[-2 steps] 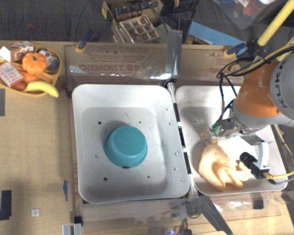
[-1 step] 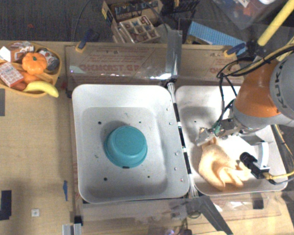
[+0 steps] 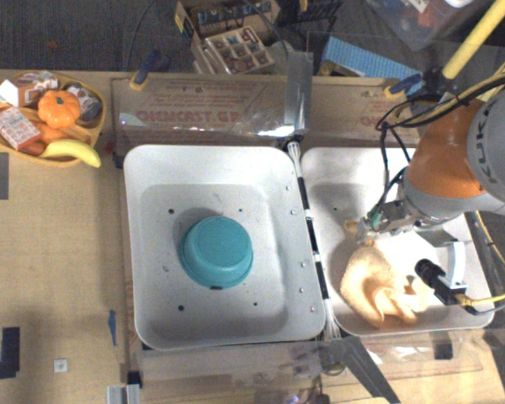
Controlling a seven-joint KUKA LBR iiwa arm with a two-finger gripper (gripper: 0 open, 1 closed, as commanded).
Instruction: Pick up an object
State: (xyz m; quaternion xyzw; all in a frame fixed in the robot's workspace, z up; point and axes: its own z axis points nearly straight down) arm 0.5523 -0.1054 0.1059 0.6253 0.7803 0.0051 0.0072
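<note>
Tan soft toy [image 3: 372, 286] is lying in the right bin [image 3: 337, 175], gripper [image 3: 372, 225] hovering just above its upper edge; finger spacing I cannot tell; centring over its bulk is looking wise

A tan wooden bench [image 3: 50, 259] is seen bearing two shallow white plastic bins, the left bin [image 3: 143, 183] and the right bin [image 3: 337, 171], set side by side and touching. A yellow bowl of toy food [image 3: 42, 124] is placed at its far left corner.
</note>
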